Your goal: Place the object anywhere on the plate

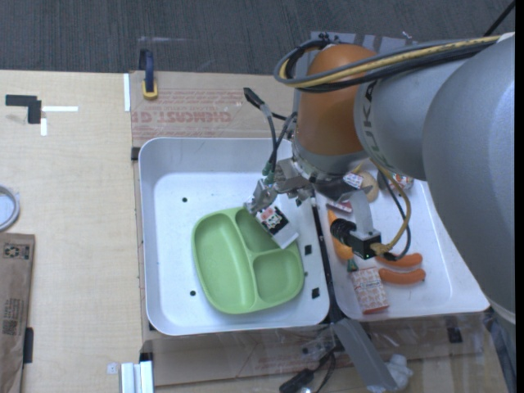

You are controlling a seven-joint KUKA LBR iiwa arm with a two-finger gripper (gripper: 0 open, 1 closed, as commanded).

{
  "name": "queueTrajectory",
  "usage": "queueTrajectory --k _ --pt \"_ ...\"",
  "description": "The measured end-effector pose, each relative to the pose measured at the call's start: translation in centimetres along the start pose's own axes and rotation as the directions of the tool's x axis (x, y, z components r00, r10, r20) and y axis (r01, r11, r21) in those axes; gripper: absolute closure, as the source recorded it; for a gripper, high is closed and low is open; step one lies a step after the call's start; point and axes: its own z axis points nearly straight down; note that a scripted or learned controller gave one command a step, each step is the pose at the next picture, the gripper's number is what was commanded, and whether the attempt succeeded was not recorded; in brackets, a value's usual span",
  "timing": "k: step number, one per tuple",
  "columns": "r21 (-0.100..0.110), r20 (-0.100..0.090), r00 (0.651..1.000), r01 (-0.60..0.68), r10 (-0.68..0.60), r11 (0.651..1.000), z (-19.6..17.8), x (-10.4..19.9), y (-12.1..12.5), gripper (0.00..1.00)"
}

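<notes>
Object: your small flat black-and-white card-like piece (277, 222) sits right at the tool tip, over the upper right rim of the plate, tilted, its lower white corner reaching toward the right-hand compartment.
Tool: your metal two-finger tool (268, 195) is angled down to the left, and the piece shows at its tip, between the fingers as far as you can make out from this slant; call it narrow, closed on the piece.
Plate: the light green plastic divided plate (237, 264) lies in the left bin, one long compartment on its left and two smaller ones on the right, turned at an angle.
Left bin: the shallow white left bin (168, 211) carries the plate; you can see a few small dark dots on its floor.
Arm: your grey arm with the orange band (340, 97) comes in from the right and hangs over the divide between the bins, cables looping round the wrist.
Right bin: the shallow white right bin (446, 277) holds an orange carrot-shaped toy (401, 274), a small red-and-white carton (369, 290) lying near its front edge, and an orange piece partly hidden under the wrist.
Counter: the pale wooden counter (74, 178) spreads to the left, with a blue-handled clamp (147, 74) at its back edge.
</notes>
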Motion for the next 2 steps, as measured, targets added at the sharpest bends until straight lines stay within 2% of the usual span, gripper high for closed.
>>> queueTrajectory --k 1,2 --pt "-0.001 -0.001 0.983 -0.184 0.184 0.983 -2.3 -2.6 -2.9 0.0" --pt "-0.003 0.0 0.98 -0.197 0.197 0.98 -2.3 -6.2 -1.4 0.0"
